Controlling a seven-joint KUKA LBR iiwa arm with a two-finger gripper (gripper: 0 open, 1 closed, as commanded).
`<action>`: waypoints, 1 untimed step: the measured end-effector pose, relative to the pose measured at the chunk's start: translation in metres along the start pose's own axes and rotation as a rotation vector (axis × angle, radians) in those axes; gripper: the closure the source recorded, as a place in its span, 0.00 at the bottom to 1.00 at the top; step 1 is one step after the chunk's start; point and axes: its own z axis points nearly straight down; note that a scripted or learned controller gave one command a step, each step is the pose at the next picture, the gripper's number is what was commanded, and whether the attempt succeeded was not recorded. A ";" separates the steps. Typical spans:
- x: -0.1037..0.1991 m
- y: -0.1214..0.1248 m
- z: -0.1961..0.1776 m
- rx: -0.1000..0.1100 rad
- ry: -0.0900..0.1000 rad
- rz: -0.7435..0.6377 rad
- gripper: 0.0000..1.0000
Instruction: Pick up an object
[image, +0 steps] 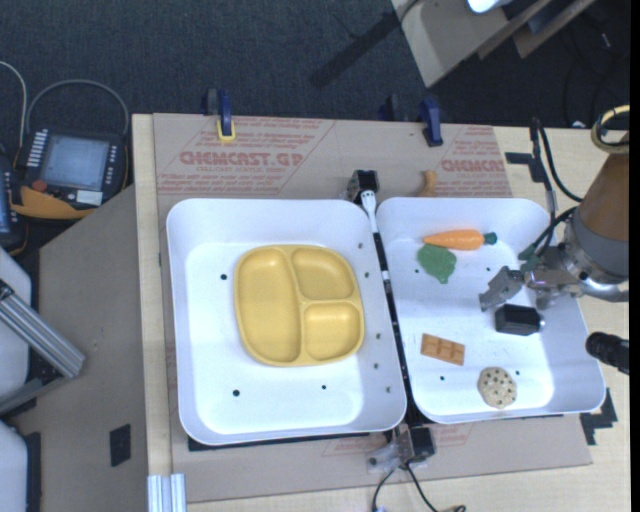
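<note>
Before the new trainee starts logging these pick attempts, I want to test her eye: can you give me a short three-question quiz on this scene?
1. True or false: the yellow tray sits in the left bin.
2. Which item lies closest to the carrot? A) cookie B) green piece C) cracker
3. Fill in: the gripper is over the ____ bin.

Key
1. True; the tray has three compartments and fills the middle of that bin.
2. B; it sits just below the carrot's left end.
3. Right; it is near that bin's right side, above the cookie and cracker in the picture.
</note>
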 end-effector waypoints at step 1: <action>0.000 0.003 -0.006 -0.012 -0.002 -0.003 0.00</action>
